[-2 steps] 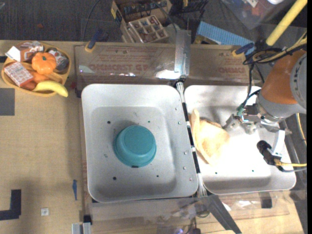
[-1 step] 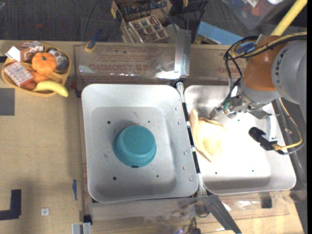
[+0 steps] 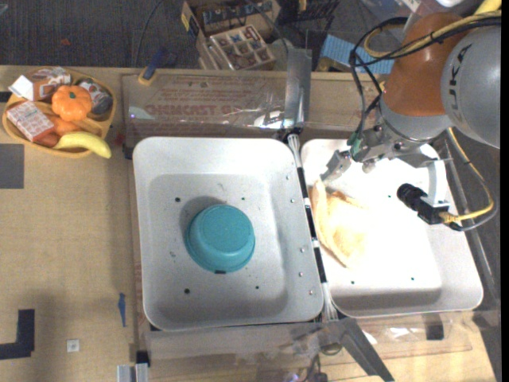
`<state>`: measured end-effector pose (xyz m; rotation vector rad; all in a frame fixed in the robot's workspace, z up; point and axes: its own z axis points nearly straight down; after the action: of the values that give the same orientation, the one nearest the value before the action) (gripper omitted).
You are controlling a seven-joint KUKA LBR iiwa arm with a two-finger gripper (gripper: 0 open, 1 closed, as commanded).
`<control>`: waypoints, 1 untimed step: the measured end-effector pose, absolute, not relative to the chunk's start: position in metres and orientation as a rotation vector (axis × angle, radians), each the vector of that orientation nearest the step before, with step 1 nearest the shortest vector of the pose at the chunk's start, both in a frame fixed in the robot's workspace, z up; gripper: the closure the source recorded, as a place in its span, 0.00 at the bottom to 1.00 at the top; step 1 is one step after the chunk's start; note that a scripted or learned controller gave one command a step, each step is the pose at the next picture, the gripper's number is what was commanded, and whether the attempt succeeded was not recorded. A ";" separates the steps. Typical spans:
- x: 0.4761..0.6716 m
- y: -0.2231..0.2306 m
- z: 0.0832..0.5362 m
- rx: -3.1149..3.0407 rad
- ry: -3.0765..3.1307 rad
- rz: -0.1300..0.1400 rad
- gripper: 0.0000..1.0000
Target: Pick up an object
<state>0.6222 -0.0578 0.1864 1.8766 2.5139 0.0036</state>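
End effector (image 3: 340, 164): poised over right bin (image 3: 445, 285), finger state cannot be told | tan cloth (image 3: 340, 228): lain just below it | teal bowl (image 3: 221, 238): seen in left bin (image 3: 159, 181), well apart.

Robotics lab: industrial arm (image 3: 445, 62), paired white bins (image 3: 159, 165), loose cables (image 3: 374, 46).

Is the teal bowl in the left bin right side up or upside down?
Upside down: the teal bowl shows a flat closed base on top, no hollow, in the left bin.
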 end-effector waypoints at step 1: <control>0.607 -0.067 0.186 2.030 2.397 0.001 0.00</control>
<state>0.6067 -0.0672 0.1859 2.0300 2.3972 0.0007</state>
